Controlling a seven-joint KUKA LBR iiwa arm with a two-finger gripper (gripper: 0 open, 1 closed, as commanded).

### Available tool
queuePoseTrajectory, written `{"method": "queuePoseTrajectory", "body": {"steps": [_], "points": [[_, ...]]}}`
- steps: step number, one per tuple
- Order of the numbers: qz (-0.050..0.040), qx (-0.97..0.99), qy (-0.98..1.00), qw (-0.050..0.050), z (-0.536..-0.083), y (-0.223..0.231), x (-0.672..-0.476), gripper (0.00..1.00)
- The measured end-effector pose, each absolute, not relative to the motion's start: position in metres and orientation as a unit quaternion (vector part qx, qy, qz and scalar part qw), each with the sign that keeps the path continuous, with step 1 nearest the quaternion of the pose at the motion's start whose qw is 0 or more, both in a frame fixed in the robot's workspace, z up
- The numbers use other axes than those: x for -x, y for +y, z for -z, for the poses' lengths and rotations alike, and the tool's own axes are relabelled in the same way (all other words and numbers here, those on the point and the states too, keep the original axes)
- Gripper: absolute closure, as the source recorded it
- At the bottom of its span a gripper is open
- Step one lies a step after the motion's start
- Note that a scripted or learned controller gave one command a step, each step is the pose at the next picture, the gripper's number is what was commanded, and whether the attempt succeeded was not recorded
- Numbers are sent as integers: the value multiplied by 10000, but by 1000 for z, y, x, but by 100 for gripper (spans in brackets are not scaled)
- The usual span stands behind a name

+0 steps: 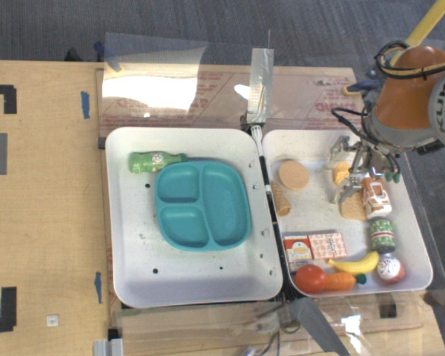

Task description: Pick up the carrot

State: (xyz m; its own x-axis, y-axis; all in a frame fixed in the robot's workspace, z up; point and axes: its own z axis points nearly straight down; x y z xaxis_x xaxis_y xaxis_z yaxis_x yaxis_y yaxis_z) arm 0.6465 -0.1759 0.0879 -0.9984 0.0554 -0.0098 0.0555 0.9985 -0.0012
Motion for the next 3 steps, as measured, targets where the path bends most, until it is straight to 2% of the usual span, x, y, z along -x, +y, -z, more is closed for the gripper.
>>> {"method": "queuePoseTrajectory", "body": {"steps": [1, 2, 3], "points": [[9, -20, 10000, 45, -88, -168, -663, 0], [5, -1246, 9922, -5, -89, -158, -665, 0], [12, -1237, 9923, 87, -103, -157, -669, 100]]}}
